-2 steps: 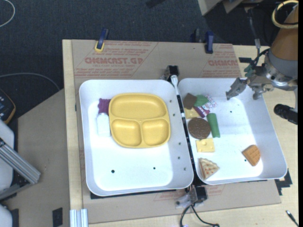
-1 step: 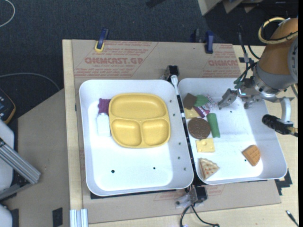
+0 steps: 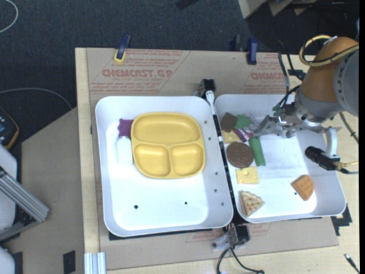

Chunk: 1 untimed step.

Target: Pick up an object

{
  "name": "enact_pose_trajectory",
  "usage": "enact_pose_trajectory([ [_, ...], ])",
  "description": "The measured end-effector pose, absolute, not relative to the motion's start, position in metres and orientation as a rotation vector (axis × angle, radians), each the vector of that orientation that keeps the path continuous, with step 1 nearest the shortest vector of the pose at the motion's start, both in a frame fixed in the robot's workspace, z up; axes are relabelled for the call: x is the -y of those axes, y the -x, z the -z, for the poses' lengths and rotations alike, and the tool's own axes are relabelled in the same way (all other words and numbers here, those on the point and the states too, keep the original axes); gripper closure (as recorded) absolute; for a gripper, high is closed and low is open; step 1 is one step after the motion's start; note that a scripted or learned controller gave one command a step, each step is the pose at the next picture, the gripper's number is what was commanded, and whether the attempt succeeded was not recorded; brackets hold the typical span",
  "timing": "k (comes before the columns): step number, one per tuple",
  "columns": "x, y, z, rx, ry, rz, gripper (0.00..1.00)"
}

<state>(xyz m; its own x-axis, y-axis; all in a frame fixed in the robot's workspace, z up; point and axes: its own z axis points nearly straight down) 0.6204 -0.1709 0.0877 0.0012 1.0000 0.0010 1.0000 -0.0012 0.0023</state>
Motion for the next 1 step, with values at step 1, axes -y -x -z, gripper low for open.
enact_pose_trajectory([
  [1,0.1712,-0.6199,-0.0985,-2.219,-2.22,-0.002,1.0],
])
